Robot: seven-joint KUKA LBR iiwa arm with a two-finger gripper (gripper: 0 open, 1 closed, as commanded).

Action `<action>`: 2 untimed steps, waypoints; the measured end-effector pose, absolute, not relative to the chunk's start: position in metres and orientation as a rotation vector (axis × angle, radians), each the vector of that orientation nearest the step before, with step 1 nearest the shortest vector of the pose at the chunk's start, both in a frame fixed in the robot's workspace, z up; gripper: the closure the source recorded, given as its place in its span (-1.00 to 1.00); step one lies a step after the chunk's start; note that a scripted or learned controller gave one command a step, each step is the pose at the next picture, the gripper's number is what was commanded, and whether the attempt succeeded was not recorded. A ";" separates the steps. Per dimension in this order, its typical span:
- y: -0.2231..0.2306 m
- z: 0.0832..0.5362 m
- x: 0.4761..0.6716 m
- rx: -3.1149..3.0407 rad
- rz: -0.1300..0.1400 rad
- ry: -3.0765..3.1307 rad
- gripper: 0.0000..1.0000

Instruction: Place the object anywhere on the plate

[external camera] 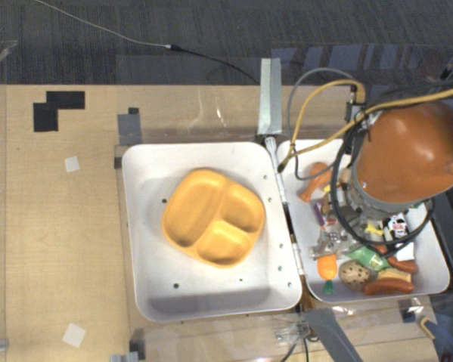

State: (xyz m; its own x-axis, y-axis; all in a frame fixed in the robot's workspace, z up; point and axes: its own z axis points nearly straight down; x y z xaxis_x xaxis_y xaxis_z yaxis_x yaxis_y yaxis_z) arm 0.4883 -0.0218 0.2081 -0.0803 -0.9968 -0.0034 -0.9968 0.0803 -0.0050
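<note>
A yellow plate [213, 216] with three compartments lies in the left white bin [153, 294]. The arm, with its orange band [407, 153], hangs over the right bin [436, 275]. My gripper [337, 235] reaches down into that bin among small toy foods. Close below it lie an orange carrot-like piece [327, 267], a cookie [354, 273] and a green item [369, 257]. The arm's body hides much of the bin.
More toy food sits in the right bin: an orange piece [315, 176] at the back, hot dogs [389, 284] at the front. Cables [313, 96] loop above the arm. A metal divider [268, 98] stands between the bins at the back.
</note>
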 end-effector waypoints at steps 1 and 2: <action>0.041 0.185 0.562 -2.349 0.000 2.075 1.00; 0.096 0.195 0.618 -2.367 -0.002 2.050 1.00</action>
State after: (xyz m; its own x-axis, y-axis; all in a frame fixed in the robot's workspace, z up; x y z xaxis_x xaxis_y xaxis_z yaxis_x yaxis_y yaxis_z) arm 0.6178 0.0957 0.1947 0.1430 -0.9897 -0.0057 -0.9897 -0.1430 -0.0082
